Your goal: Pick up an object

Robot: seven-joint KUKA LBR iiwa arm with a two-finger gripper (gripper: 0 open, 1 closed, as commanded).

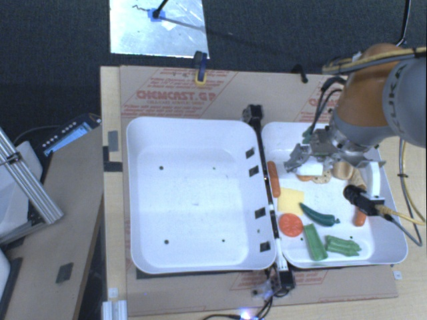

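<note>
White right bin (390, 249) holds a sausage (273, 177), cheese (290, 199), tomato (290, 225) and green vegetables (319, 215); left bin (143, 179) sits beside. Gripper (298, 160) hovers there, grip unclear.

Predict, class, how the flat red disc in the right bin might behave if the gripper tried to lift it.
The red disc lies flat on the bin floor, so fingers would probably struggle to get under its thin edge. It looks like smooth toy food, likely light and perhaps slippery. Pushed, it should slide rather than roll, soon meeting the yellow square.
</note>
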